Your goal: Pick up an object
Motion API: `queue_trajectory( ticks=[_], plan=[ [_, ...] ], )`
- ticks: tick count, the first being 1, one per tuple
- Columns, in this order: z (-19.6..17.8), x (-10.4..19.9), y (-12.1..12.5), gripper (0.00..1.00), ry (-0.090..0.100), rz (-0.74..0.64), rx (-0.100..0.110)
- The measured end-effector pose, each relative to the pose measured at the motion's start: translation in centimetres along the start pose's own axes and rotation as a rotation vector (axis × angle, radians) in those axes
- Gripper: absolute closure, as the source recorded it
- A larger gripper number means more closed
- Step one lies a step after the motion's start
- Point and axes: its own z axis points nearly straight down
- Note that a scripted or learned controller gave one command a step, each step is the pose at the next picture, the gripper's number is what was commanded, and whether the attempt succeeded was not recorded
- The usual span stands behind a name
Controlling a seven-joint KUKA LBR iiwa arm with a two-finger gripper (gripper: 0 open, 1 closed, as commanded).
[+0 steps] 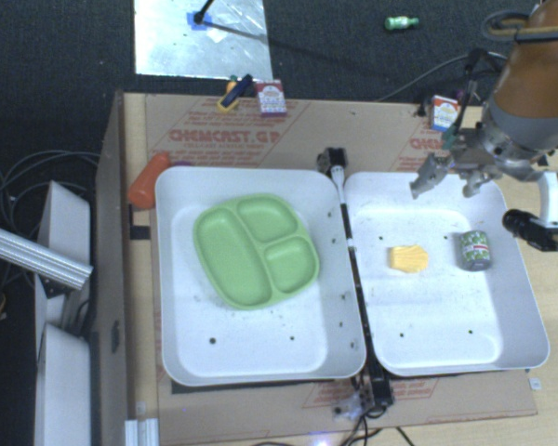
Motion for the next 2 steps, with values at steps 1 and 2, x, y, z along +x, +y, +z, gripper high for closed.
queue_trajectory(
  ticks=[1, 2],
  plan=[
    [8.8, -1.8, 0.0, 0.0, 0.0, 0.002, 0.002],
    [18.1, -2.2, -0.1, 0.0, 0.0, 0.002, 0.0]
  ],
)
